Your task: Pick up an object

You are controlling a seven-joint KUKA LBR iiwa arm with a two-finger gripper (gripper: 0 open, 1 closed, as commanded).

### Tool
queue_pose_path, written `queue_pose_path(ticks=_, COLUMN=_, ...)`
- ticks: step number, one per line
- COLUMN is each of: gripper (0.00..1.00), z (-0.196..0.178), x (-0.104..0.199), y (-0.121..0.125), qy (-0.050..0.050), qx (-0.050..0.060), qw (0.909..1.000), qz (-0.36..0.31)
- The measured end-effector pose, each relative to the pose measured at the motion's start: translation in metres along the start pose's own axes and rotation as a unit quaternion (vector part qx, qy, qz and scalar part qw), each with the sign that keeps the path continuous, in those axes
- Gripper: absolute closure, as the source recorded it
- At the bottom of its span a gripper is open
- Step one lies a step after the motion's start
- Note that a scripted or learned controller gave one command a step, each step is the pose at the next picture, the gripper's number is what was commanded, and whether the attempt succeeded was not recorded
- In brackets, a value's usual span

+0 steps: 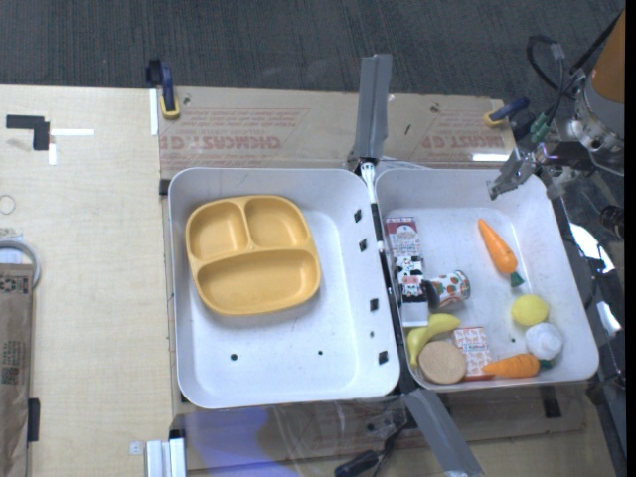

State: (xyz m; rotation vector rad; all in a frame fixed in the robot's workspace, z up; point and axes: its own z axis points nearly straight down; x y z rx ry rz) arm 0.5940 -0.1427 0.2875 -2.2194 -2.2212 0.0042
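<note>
While the claw (509,179) hangs over the far right corner of the right bin (566,256), whether its fingers are spread or closed cannot be told, and nothing shows between them. Just below the claw lies an orange carrot (497,245). Farther below sit a yellow lemon (530,310), a white ball (544,342) and a second carrot (511,367). Down and to its left lie a small can (449,286), a banana (429,330) and cartons (402,237). Well to the left, the left bin (278,366) bears a yellow divided plate (253,253).
</note>
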Motion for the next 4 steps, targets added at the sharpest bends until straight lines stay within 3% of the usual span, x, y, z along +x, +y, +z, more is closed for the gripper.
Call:
queue_pose_path(ticks=2, gripper=0.0, z=0.196, x=-0.069, y=0.036, qy=0.005, qx=-0.001, qw=0.9996, qz=-0.026)
queue_pose_path(ticks=3, gripper=1.0, z=0.186, x=-0.071, y=0.037, qy=0.002, qx=-0.002, qw=0.9997, qz=-0.026)
queue_pose_path(ticks=4, gripper=1.0, z=0.075, x=-0.039, y=-0.031, qy=0.0, qx=-0.001, qw=0.9991, qz=0.042)
